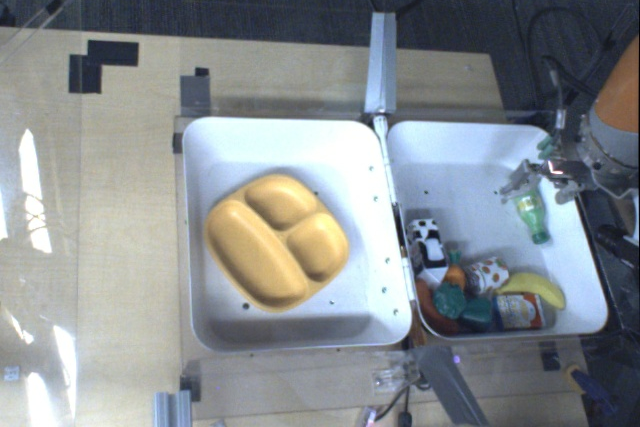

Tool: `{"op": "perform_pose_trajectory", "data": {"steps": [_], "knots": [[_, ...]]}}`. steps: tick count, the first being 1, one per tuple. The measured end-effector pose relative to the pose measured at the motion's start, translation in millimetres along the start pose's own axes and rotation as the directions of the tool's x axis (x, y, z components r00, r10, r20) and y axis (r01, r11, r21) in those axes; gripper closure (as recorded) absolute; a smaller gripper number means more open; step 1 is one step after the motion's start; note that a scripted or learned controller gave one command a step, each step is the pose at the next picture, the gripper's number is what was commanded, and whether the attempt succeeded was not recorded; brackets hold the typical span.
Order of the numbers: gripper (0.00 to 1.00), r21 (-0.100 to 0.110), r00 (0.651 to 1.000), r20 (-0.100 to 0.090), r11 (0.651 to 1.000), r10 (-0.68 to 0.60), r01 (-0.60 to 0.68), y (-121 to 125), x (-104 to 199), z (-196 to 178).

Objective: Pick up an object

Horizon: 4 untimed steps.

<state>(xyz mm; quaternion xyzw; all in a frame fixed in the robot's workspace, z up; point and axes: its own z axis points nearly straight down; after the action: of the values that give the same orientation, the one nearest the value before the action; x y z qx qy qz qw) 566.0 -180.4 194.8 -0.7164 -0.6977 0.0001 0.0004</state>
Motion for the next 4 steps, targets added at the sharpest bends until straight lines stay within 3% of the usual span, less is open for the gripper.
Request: {"op": "perform_pose_trajectory", "data": {"steps": [1, 2, 3, 4], "knots": [[0.0, -0.005, 1.0, -0.001, 1.0, 0.008, -0.008, 9.5, -2.8, 92.4], [1.0, -0.005, 1.0, -0.001, 1.0, 0.006, -0.006, 10.9, -3.0, 85.0], [1.0, -0.007, 0.981, 0.001, 0.981, 0.194, -0.194, -11.2, 5.4, -56.8], [1.0, -0.007, 0.984, 0.001, 0.984, 0.177, -0.177, -55.0, 26.1, -121.0]]}}
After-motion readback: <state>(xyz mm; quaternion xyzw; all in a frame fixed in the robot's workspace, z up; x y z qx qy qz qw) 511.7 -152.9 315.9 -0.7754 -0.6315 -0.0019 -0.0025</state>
